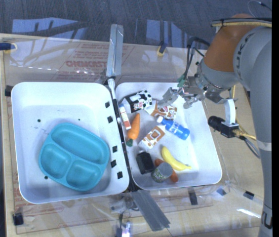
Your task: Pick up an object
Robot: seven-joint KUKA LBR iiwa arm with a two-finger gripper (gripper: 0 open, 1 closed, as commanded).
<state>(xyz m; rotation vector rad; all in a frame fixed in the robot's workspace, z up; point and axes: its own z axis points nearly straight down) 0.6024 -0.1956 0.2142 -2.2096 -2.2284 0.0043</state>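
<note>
Two shallow white bins sit side by side on the surface (pixel 55 48). The left bin (pixel 25 102) holds a teal divided plate (pixel 74 155), lying flat toward its near side. The right bin (pixel 206 147) holds a cluster of small objects.

The arm (pixel 238 48) reaches in from the right, and its end effector (pixel 179 97) hangs over the far right part of the right bin. Whether it is open or closed cannot be told from this angle, and nothing can be seen gripped in it.

Just beside and slightly below the end effector in the view lies a small red-and-white carton (pixel 165 112); whether the two touch cannot be told. A blue bottle (pixel 176 129) lies on its side just nearer than that carton. To the left of the end effector sits a black-and-white cow-patterned toy (pixel 140 101). An orange carrot (pixel 135 127) lies along the bin's left wall, next to a narrow red-and-white box (pixel 124 117). A second brown-and-white carton (pixel 152 137) rests near the bin's middle. Toward the near side lie a yellow banana (pixel 173 159), a black block (pixel 145 162) and a grey can (pixel 162 172), all well apart from the end effector.
</note>
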